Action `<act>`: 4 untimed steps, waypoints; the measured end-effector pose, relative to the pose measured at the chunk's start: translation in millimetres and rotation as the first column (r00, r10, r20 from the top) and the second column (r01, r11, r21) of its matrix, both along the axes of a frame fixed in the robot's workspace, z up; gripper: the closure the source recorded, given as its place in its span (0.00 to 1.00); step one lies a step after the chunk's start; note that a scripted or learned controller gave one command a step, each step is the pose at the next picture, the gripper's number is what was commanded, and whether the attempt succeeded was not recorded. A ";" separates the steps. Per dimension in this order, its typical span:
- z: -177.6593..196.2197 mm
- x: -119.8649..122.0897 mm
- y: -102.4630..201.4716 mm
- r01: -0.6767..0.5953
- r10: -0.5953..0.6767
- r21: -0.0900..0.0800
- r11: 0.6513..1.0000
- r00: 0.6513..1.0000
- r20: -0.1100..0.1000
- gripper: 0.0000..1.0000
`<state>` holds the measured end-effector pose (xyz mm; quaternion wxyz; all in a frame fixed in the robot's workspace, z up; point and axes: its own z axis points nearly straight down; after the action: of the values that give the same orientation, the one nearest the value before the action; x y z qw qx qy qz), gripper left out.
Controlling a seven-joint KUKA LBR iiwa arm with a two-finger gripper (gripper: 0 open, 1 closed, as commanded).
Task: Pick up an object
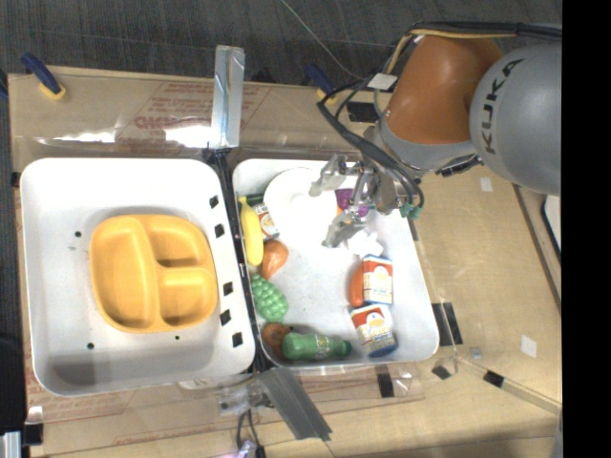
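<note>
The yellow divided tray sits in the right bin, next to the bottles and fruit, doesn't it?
Not quite. The camera view shows the yellow divided tray alone in the left bin. The bottles and fruit lie in the right bin.

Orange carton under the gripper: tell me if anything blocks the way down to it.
Nothing visible does. The gripper hangs over bare bin floor in the right bin; the orange carton lies just below it in the picture, top exposed, a second carton beside it.

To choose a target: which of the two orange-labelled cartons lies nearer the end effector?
The upper orange-labelled carton, directly below the end effector; the other lies nearer the bin's bottom edge.
</note>
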<state>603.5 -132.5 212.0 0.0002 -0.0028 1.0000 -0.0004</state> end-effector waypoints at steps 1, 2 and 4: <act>-116.0 -13.6 -50.6 -0.103 0.103 -0.002 0.995 0.995 0.006 0.00; -115.4 -46.8 -66.8 -0.065 0.065 -0.002 0.998 0.998 0.011 0.00; -98.0 -69.5 -72.6 0.048 -0.048 -0.002 0.999 0.998 0.033 1.00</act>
<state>534.1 -205.1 114.0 0.0166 0.0210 0.9996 -0.0019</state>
